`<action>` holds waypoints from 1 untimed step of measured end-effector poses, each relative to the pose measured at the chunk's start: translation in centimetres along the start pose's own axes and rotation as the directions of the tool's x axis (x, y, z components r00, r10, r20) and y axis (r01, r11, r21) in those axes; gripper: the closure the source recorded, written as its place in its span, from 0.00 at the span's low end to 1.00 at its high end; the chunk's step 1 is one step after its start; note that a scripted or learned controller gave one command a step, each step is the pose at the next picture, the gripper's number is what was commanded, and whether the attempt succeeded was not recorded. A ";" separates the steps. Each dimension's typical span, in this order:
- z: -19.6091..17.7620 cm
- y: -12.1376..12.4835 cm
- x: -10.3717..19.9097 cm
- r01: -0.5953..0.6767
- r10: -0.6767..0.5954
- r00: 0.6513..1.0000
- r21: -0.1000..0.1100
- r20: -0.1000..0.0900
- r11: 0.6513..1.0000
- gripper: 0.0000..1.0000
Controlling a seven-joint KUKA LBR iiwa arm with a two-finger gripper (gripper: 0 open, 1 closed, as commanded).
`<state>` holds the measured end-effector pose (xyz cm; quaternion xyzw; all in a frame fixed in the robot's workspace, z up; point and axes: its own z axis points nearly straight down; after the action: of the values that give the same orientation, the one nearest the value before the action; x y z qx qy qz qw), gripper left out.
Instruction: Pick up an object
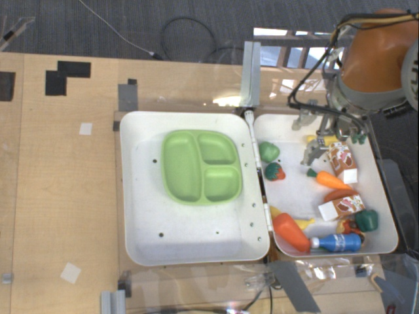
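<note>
The gripper (316,150) hangs over the upper part of the right bin (387,241), its two thin fingers spread apart with nothing between them, tips close to the bin floor. The nearest likely target is the carrot (329,179), lying on its side just below and slightly right of the jaws, its green top pointing toward them and its orange body running away to the lower right. A small carton (342,159) sits right beside the jaws on their right, touching or almost touching the carrot.

To do this well, the jaws should probably shift down over the carrot's thick middle and turn to close across its width, not along its length, keeping clear of the carton. The carrot looks smooth, tapered and plastic, so it could squirt out of a pinch near the narrow end.

Left of the jaws lie a green ball-like toy (268,151) and a strawberry (275,172); the left bin holds a green divided plate (200,166).
</note>
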<state>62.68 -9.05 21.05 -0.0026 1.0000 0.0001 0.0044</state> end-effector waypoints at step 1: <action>11.8 -9.3 2.6 -0.119 0.119 0.993 0.003 -0.006 0.993 0.00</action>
<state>60.22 -18.39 9.26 0.0573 0.9984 -0.0009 0.0013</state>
